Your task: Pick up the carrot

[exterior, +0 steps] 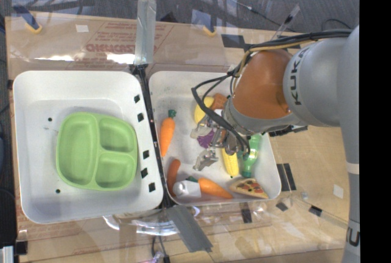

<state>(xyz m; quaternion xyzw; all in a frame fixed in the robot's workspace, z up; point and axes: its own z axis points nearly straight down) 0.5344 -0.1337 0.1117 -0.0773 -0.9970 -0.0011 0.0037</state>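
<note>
Grey arm (pixel 324 81) with orange band reaches from right over right bin (pixel 183 81). Gripper (pixel 211 155) low among toys near bin's middle; whether its tips stand apart or together cannot be told. Carrot (pixel 166 135) lies near bin's left wall, green top pointing away, apart from gripper. Second carrot (pixel 212 188) along front wall, beside pizza slice (pixel 249 187). Corn cob (pixel 230 162) and green bottle (pixel 250 156) just right of gripper. Green divided plate (pixel 96 150) sits in left bin (pixel 36 90).
</note>
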